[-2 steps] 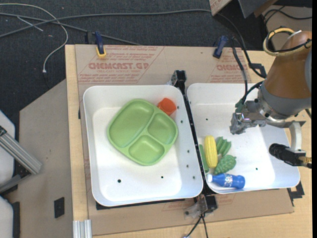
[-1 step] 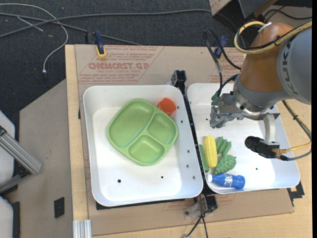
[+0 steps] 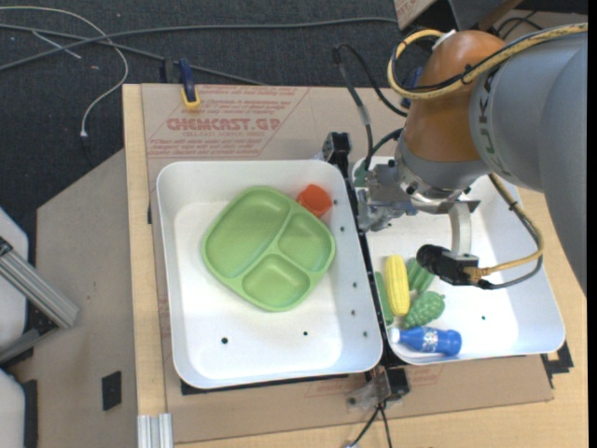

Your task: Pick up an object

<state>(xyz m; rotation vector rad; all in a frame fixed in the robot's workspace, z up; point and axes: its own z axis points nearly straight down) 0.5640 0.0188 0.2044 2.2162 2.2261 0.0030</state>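
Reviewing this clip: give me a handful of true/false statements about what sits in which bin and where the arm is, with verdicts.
1. The green divided plate lies in the left bin. True.
2. The orange object sits in the right bin. False: it is in the left bin, at the plate's far right edge.
3. The yellow corn lies in the right bin, near the wall it shares with the left bin. True.
4. The blue object rests on the green plate. False: it lies at the right bin's near edge, just in front of the corn.
5. The arm hangs over the left bin. False: it is over the far part of the right bin.
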